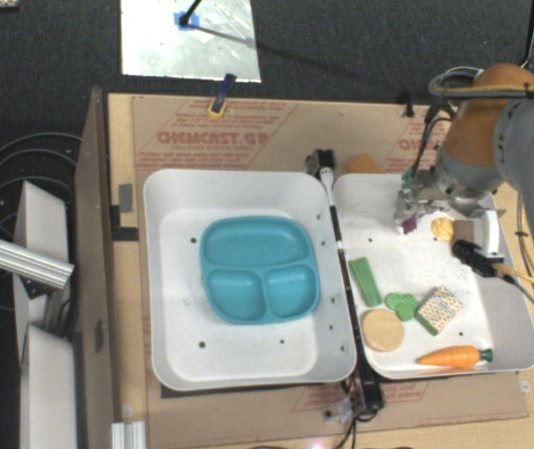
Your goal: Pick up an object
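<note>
The gripper hangs low over the far end of the right bin; whether it is released or clenched cannot be told from this slant. Right at its tip sits a small purple piece, touching it or nearly so, though nothing shows it as grasped. Just beside that, toward the arm, lies a pale yellow lump.

The purple piece is the likeliest pick. It looks like a light, stiff plastic toy, probably slick, so a hold square across its narrow middle would suit it best.

Further out, toward the near end of the bin, lie a green bar, a small green toy, a patterned block, a tan disc and a carrot. Well apart, in the left bin, rests a blue divided plate.
</note>
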`<state>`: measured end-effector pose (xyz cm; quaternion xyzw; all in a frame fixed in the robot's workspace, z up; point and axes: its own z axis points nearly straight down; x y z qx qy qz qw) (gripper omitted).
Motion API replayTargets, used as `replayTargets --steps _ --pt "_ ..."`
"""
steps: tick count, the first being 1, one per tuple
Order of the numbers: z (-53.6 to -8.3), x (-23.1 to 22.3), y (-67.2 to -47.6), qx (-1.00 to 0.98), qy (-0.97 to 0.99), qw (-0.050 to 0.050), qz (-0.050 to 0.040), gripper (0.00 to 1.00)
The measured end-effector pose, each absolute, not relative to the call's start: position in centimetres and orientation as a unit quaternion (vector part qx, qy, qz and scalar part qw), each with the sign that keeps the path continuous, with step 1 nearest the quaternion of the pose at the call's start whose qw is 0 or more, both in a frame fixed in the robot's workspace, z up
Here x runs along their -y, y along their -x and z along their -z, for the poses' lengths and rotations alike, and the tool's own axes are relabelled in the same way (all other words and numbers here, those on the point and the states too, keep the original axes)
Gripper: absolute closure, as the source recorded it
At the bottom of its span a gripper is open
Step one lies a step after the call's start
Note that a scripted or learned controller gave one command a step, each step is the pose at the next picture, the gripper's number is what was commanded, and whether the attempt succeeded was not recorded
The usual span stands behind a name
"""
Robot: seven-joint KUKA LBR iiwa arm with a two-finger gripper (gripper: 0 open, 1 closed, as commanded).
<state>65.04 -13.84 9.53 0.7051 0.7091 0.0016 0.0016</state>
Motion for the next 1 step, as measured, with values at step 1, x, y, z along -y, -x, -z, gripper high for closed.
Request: replayTargets --steps 1 --pt "-18.48 7.93 -61.63 -0.709 -0.705 -0.001 0.0003 1.0"
